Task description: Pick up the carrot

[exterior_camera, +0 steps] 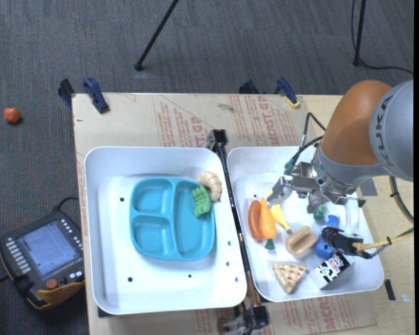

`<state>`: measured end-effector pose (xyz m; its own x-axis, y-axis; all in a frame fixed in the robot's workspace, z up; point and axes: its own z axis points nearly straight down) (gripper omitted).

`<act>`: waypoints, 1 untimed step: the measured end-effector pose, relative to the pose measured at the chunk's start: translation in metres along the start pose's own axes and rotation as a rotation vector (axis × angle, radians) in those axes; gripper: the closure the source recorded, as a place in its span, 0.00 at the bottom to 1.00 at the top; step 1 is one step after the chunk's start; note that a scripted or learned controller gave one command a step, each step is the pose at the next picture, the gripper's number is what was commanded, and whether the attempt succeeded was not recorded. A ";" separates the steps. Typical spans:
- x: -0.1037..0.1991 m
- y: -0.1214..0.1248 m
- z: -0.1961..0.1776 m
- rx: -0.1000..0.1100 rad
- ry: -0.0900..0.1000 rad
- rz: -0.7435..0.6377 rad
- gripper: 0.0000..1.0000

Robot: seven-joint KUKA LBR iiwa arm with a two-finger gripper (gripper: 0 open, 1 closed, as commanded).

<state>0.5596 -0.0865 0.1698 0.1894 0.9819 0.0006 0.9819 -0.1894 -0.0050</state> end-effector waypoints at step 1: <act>0.010 0.009 0.075 -0.009 0.006 0.031 0.00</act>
